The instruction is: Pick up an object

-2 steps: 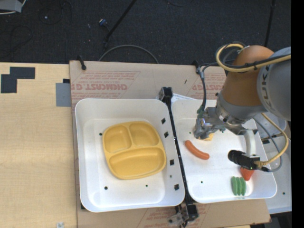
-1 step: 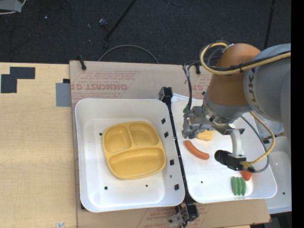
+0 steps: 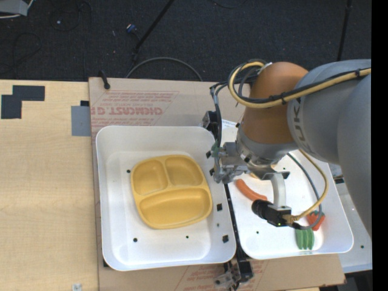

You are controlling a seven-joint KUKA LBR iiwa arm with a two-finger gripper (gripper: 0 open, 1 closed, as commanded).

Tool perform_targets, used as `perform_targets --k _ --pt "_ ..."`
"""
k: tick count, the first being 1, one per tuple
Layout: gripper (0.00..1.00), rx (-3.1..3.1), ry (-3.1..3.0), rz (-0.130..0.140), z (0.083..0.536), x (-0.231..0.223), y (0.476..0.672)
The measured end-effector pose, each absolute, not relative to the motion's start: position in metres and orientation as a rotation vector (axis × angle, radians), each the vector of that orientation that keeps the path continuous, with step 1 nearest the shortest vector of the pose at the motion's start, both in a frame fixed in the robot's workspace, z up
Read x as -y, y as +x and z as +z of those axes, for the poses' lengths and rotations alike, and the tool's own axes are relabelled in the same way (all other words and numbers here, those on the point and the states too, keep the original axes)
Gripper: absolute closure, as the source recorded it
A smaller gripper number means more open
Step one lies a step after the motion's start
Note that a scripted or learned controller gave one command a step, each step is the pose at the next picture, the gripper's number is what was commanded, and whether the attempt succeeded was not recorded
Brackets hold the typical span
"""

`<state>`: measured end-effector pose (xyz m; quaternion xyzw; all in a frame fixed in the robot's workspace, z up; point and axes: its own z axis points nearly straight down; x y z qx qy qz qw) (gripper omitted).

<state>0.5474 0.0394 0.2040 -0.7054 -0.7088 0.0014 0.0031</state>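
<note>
- Camera view: two shallow white bins are seen side by side on a cardboard-lined bench, the left bin (image 3: 115, 162) and the right bin (image 3: 336, 235) meeting at a dark seam.
- A yellow divided plate (image 3: 171, 190) is shown lying flat in the left bin, its three compartments facing up, near the wall shared with the right bin.
- The grey arm (image 3: 330, 111) with its orange band (image 3: 273, 90) is pictured reaching in from the right, its wrist hung over the right bin's inner edge.
- The gripper (image 3: 225, 167) is seen low beside the seam; whether its jaws are apart or together cannot be told.
- An orange carrot-like object (image 3: 250, 191) is shown lying in the right bin, just beside the gripper, partly under the wrist.
- A green object (image 3: 305, 239) and a small red-orange piece (image 3: 316, 220) are seen near the right bin's front corner, close together.
</note>
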Motion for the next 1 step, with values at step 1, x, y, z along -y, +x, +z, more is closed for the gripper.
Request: perform_targets --k 1 --pt "1.0 2.226 -2.214 0.001 0.2264 -0.0888 0.5404"
